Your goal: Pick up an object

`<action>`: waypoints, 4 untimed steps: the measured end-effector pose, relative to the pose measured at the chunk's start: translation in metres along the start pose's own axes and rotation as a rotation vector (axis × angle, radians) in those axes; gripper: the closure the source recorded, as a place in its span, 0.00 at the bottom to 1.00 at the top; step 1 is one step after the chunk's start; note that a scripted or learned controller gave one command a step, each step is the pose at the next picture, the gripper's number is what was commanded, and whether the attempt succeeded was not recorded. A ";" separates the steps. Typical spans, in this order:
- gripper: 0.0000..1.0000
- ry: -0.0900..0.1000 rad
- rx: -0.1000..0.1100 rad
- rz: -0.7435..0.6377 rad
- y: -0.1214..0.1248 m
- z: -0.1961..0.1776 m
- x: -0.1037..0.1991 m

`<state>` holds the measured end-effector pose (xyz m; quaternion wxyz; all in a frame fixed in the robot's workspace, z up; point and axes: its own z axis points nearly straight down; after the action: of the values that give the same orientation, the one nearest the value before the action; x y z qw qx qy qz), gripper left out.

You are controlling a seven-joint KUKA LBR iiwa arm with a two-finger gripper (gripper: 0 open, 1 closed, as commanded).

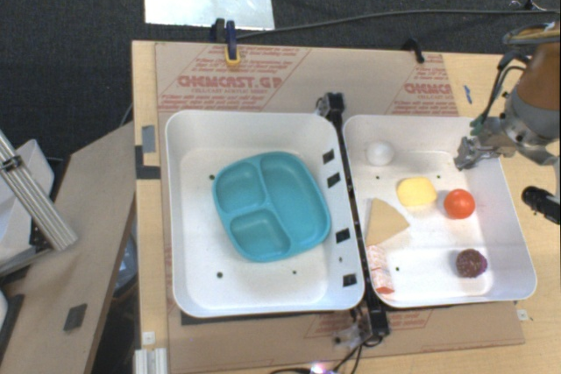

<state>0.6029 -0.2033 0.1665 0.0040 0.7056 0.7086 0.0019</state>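
- where the arm [535,92] reaches in over the right bin [517,276], the gripper [469,155] hangs at the bin's far right part, and whether its jaws stand wide or narrow cannot be told; nothing shows between them.
- nearest the jaws, just toward the camera, sits an orange ball [459,204], with a yellow block [417,192] beside it.
- a white ball [379,153] lies to the jaws' left, well apart.
- a tan wedge [384,220], a dark red ball [472,263] and a red-and-white packet [380,270] lie farther off.
- the left bin [188,215] holds a teal divided tray [270,206], well apart from the jaws.
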 end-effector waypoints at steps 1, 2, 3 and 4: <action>1.00 0.000 0.001 -0.001 0.002 -0.055 -0.001; 1.00 0.005 0.007 -0.005 0.002 -0.050 0.058; 1.00 0.004 0.008 -0.004 -0.017 -0.053 0.113; 1.00 0.005 0.009 -0.005 -0.033 -0.051 0.162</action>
<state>0.5689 -0.0415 0.2169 -0.0009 0.7039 0.7103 0.0006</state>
